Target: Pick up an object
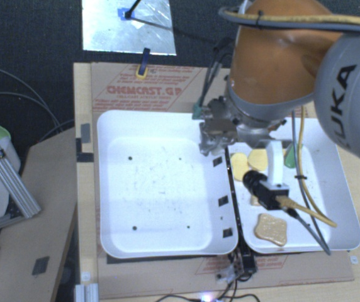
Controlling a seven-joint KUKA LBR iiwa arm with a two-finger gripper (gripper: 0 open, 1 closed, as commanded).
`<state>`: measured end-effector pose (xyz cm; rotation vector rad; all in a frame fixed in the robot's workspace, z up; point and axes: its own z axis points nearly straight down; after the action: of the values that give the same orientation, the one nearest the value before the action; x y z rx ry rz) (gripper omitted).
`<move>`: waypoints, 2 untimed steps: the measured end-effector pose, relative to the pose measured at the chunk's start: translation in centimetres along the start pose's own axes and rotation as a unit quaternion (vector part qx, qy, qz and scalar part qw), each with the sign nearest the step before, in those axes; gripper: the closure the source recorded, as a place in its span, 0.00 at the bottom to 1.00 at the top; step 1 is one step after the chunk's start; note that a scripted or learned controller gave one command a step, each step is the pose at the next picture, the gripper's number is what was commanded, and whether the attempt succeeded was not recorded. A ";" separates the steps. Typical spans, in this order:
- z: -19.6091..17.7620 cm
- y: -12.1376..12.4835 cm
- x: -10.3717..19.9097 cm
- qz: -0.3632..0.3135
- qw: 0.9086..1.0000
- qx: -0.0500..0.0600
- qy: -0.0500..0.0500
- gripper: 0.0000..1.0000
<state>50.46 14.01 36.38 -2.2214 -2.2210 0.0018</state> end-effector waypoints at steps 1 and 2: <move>14.1 5.4 -1.9 0.001 1.000 0.005 -0.002 1.00; 3.2 3.3 -0.8 -0.003 1.000 -0.006 0.002 1.00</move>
<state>53.76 13.24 33.17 -2.2191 -2.2302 -0.0157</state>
